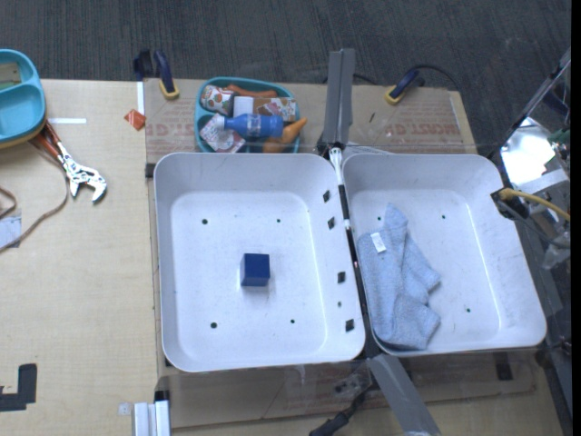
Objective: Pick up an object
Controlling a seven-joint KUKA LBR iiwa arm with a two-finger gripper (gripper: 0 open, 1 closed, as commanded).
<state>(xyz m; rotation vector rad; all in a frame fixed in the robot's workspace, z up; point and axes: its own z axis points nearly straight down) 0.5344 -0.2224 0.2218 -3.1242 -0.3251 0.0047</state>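
Nearest the camera, front rim of the bench, a grey bar (404,402) pokes in at a slant, not relevant. Next back, two white bins side by side. Bin on the view's left (182,334): one small blue block (256,269), sitting flat, roughly mid-floor, a bit toward the front, well apart from every wall. Bin on the view's right (508,334): a crumpled light grey-blue cloth (404,284), lying against the wall shared with the other bin and running down to the front corner. Both count as candidates; the block looks like the easier grab, rigid with square faces and free room all around, while the cloth is floppy and hugs the wall. Step in hand, as judged: pre-approach, nothing lifted, both things resting on the bin floors. Gripper state: cannot tell from this frame. The arm reaches in from the view's right, so the cloth lies on the closer side and the block across the divider, farther over. Next move calls for travel over a chosen bin, centring above the target, then a straight descent. Farther back: a teal bowl of mixed clutter (247,116) behind the left bin, a wrench (82,178) on the bench at left, and a teal tray (18,94) at the far left edge.
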